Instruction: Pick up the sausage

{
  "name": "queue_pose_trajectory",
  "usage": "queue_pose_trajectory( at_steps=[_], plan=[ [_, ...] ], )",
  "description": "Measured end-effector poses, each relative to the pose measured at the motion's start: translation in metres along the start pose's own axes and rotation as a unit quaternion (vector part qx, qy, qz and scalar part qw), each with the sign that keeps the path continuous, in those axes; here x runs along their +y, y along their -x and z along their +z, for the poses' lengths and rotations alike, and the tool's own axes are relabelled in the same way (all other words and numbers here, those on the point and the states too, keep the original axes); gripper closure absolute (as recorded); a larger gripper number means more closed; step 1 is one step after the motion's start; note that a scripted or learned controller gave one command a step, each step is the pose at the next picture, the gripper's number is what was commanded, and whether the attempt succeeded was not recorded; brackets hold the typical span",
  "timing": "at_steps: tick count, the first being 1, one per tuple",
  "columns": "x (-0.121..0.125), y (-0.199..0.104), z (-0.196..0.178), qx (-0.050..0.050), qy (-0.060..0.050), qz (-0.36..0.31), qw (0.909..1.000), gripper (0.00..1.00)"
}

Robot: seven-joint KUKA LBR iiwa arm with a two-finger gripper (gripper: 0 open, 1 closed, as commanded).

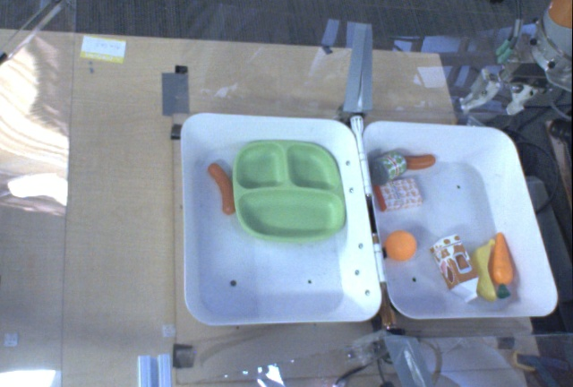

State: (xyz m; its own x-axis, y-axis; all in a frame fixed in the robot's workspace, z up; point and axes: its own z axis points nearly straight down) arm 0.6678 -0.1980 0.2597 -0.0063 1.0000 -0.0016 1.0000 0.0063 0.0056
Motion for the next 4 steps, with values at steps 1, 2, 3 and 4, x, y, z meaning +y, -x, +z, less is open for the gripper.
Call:
queue_pose_trajectory(
  at_steps=[1, 2, 3, 4],
  plan=[
    [-0.007, -0.070, 0.139, 0.001, -0.002, 0.088, 0.9961, 0.00],
    [-0.019, -0.088, 0.155, 0.000, -0.001, 0.071, 0.9975, 0.00],
    [-0.018, -0.089, 0.174, 0.000, -0.006, 0.068, 0.9977, 0.00],
    [-0.021, -0.089, 0.167, 0.001, -0.012, 0.068, 0.9976, 1.00]
  ],
)
